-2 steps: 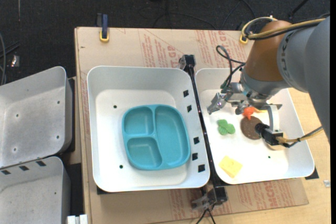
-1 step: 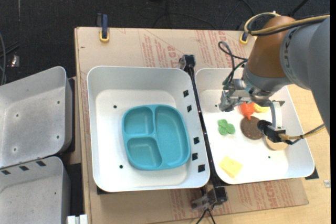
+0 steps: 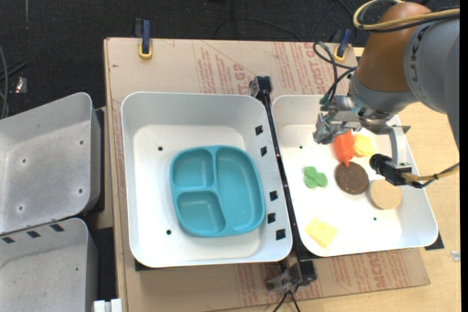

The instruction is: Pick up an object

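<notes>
Several small items lie in the right bin (image 3: 417,230): an orange piece (image 3: 344,150), a yellow piece (image 3: 363,146) beside it, a green piece (image 3: 315,177), a dark brown disc (image 3: 352,178), a tan disc (image 3: 385,195) and a pale yellow piece (image 3: 322,232). My gripper (image 3: 331,131) hangs low over the bin's far part, just above and to the left of the orange piece. The wrist hides whatever lies directly under it. Nothing can be seen held.
The left bin (image 3: 146,120) holds a teal divided plate (image 3: 216,190). A black divider (image 3: 274,157) runs between the two bins. Cables (image 3: 333,77) trail from the wrist. A grey lid (image 3: 44,157) lies at the far left, off the bench.
</notes>
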`<state>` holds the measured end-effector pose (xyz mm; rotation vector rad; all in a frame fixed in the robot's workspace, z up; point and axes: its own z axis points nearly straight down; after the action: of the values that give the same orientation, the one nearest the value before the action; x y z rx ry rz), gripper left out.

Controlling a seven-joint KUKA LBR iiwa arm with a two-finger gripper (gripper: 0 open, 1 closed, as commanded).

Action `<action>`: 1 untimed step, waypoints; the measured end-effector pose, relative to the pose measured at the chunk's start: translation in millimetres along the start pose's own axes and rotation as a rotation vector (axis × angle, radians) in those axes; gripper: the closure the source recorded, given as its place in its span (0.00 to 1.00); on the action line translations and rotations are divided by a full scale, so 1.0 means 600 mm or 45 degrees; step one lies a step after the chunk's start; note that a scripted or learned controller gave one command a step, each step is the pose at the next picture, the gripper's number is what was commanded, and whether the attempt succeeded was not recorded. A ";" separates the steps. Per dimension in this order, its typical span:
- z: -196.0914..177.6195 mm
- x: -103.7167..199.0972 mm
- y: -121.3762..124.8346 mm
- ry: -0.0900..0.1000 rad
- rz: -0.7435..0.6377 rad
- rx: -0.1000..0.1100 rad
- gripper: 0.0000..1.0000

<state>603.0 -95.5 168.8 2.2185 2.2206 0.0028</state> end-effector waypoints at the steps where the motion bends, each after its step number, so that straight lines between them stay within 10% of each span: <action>1: -0.089 0.000 0.002 -0.001 -0.002 -0.002 1.00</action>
<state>604.1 -95.5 221.9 2.2159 2.2209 0.0044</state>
